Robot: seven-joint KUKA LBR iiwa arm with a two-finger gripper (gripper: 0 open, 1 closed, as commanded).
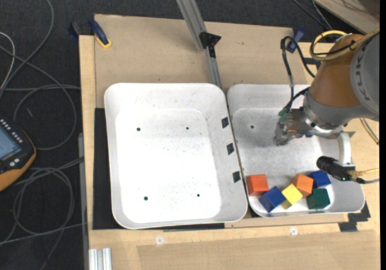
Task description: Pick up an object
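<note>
Blocks are clustering in the right bin's (241,97) near corner, below the claw (283,132), which is hovering over bare floor; its grip I cannot tell. Approach is underway; next, shifting down toward the orange block (257,183).

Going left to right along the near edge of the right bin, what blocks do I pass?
Orange block → blue block → yellow block → second orange block → green block. A second blue block sits just behind the green one, so its place in the order is unclear.
</note>
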